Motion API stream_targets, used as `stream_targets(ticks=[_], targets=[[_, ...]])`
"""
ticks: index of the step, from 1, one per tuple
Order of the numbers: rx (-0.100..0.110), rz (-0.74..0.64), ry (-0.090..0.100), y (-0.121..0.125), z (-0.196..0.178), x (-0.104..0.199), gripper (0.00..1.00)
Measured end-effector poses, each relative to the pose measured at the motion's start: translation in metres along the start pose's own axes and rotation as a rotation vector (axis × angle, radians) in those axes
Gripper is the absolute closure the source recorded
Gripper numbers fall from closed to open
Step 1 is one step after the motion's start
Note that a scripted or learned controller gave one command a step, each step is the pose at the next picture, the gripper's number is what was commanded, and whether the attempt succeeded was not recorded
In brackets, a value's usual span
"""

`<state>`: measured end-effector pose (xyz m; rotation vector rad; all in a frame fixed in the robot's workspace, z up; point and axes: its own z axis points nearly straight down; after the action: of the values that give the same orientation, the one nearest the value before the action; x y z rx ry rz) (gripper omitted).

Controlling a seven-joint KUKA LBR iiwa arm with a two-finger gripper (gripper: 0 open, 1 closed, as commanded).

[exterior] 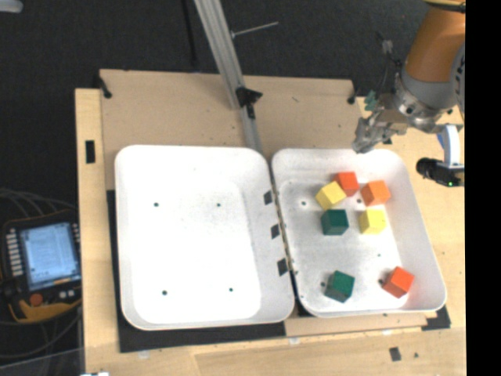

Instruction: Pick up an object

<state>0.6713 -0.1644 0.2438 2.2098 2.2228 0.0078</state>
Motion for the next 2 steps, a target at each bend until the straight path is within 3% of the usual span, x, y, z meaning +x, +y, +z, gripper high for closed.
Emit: stream_targets(ticks=[1, 2], targets=[[0.001, -0.001, 0.0, 0.002, -0.041, -0.001, 1.0], [0.008, 0.0, 0.002, -0.019, -0.043, 0.05, 1.0]])
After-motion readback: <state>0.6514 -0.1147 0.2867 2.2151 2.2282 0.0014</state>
